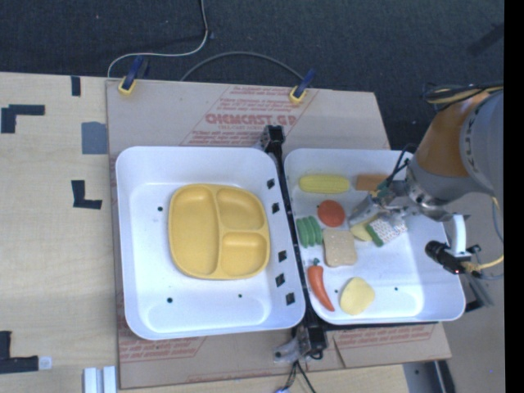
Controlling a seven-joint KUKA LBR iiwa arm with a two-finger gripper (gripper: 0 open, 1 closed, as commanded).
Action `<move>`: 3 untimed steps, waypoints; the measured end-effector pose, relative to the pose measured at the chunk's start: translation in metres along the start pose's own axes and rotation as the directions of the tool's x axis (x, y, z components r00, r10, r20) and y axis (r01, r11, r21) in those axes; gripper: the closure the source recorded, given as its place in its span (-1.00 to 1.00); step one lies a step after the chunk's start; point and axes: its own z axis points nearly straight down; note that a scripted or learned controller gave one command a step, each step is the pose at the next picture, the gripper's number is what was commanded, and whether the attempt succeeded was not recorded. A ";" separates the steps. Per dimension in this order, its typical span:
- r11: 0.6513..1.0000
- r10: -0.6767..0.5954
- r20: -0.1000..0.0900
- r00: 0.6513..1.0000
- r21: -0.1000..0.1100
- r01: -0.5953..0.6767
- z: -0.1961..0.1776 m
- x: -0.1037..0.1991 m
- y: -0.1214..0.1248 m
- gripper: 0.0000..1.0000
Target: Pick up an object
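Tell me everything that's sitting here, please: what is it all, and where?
bins: two, white, side by side on the bench
divided plate: one, yellow, in the left bin
corn cob: one, yellow, top of the right bin
tomato: one, red, below the corn
green beans: one bunch, green, left side of the right bin
bread slice: one, tan, middle of the right bin
carrot: one, orange, lower left of the right bin
yellow lump: one, pale yellow, beside the carrot
clamps: two, yellow and blue, on the cardboard's top edge
arm: one, grey and orange, from the right
gripper: one, over the right bin
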 end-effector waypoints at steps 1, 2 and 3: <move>1.000 -0.001 0.001 1.000 -0.008 0.001 0.006 -0.029 0.043 -1.00; 1.000 -0.004 -0.003 1.000 0.008 0.004 0.009 -0.012 0.086 -1.00; 1.000 -0.003 0.000 1.000 0.008 0.003 -0.001 -0.014 0.085 1.00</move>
